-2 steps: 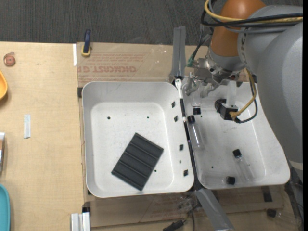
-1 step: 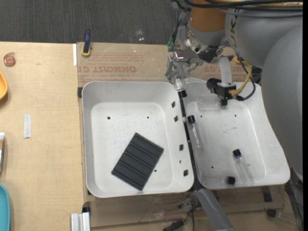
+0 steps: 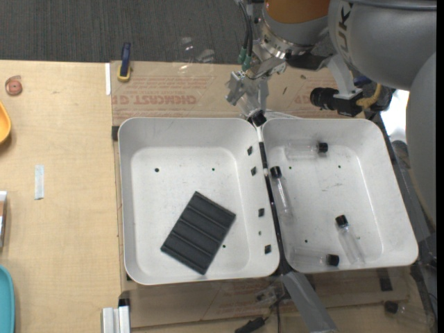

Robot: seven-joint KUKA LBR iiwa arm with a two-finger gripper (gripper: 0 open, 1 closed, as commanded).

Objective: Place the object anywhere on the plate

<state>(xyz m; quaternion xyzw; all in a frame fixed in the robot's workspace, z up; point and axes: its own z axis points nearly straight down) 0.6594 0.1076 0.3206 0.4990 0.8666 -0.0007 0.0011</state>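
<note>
fingers (image 3: 255,114) hang over the bins' far rims, grasp unclear.

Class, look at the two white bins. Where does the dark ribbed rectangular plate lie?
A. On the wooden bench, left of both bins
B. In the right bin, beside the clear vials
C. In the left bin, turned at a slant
C: the dark ribbed plate lies at a slant on the floor of the left bin, while the clear vials are in the right bin.

left bin (image 3: 139,144) floor lies open far and right, only the dark ribbed plate (image 3: 199,232) blocking near-centre; right bin (image 3: 374,141) has clear capped vials (image 3: 279,189) scattered left, far and near-right.
</note>
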